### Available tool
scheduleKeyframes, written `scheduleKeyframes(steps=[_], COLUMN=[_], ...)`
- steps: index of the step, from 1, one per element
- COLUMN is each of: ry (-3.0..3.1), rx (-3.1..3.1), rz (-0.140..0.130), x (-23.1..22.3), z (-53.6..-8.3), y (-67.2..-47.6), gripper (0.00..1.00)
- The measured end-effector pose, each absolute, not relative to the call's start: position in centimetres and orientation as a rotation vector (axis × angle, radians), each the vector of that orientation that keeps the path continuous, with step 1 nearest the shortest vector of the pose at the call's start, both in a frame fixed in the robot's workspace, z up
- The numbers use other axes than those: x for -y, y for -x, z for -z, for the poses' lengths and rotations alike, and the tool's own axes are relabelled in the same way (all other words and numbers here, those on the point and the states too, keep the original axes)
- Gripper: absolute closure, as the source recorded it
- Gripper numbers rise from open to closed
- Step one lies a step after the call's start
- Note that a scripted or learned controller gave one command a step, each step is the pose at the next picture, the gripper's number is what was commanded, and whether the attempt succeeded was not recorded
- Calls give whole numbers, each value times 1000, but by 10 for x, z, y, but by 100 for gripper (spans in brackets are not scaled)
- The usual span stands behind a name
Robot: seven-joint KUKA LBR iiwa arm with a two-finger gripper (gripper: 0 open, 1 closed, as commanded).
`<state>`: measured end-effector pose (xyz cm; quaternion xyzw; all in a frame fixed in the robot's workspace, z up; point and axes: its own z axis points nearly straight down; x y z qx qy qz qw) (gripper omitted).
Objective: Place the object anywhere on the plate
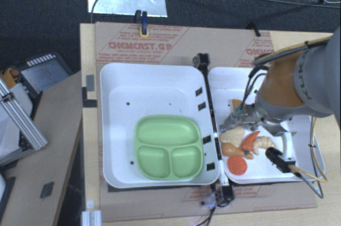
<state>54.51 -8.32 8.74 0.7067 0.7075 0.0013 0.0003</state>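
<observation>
A green plate point(168, 146) with three compartments lies in the front part of the left bin point(122, 91); nothing lies on it. In the right bin point(226, 81) several toy foods are heaped near the front: a pale bun-like piece point(231, 136), an orange carrot-like piece point(249, 140), a tan piece point(267, 142), an orange-brown lump point(230, 150) and a red round slice point(237, 166). My gripper point(236, 120) is low in the right bin, just above and behind this heap, close to the pale piece. A small orange item point(236, 105) lies just behind the gripper.
A divider with black clips point(209, 113) separates the two bins. The arm's grey body and orange band point(287, 86) cover the right bin's far right side. Cardboard point(176, 43) lies under both bins.
</observation>
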Motion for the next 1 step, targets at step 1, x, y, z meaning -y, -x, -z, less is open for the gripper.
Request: scheduleKeyframes(steps=[1], ry=[-2214], rx=[-2218], rz=[-13], x=[83], z=[-100], y=[-548], gripper=[100])
